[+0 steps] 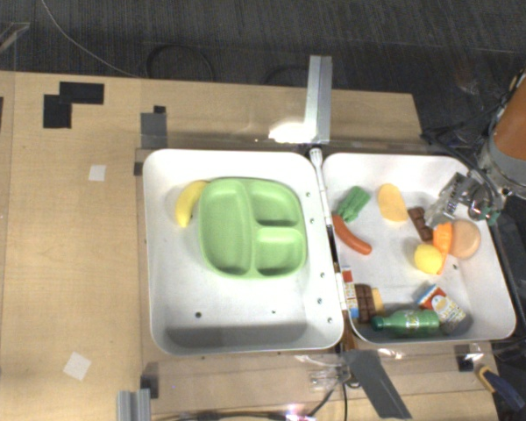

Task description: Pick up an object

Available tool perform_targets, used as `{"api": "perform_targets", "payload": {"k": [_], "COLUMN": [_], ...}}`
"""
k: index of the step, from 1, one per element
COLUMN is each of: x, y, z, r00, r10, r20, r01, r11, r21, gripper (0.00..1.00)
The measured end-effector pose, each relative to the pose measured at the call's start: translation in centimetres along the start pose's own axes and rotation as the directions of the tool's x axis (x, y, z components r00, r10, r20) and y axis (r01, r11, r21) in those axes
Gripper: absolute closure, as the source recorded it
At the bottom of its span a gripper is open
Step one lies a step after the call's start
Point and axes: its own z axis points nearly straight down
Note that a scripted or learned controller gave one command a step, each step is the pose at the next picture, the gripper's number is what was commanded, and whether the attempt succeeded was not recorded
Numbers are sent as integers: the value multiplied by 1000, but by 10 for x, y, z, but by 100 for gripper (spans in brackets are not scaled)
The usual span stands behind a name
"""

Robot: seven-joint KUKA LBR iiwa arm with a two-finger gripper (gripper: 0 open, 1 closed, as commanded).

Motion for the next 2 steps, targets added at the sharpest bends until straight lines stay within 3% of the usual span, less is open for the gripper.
{"api": "perform_targets", "payload": {"k": [1, 2], "x": [58, 58], "y": [-35, -34], "z": [61, 60], "r00": [996, 996], "r10": [-88, -89], "r20": [-9, -6], "r01": [88, 89], "r11": [996, 996], "r21": [1, 0], "gripper": [100, 0]}}
